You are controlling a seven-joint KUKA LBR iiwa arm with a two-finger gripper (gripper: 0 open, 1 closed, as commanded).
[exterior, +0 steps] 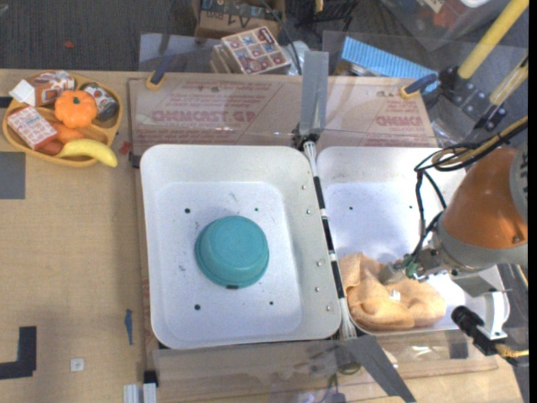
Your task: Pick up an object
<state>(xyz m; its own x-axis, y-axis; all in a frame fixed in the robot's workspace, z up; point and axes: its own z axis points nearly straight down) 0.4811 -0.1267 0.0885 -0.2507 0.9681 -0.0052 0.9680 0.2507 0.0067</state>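
Observation:
A teal bowl (232, 252) lies upside down in the middle of the left bin (168, 183). A tan cloth (377, 299) is crumpled in the near left corner of the right bin (369, 183). My gripper (399, 273) is low in the right bin, right over the cloth's top, touching or nearly touching it. The arm's orange band (487, 208) and grey wrist cover the bin's right side and hide the fingers.
A yellow dish (17, 137) with toy food, including an orange pumpkin and a banana, sits on the bench at the far left. Cardboard sheets, boxes and a blue pad lie behind the bins. Black cables hang over the right bin's far right corner.

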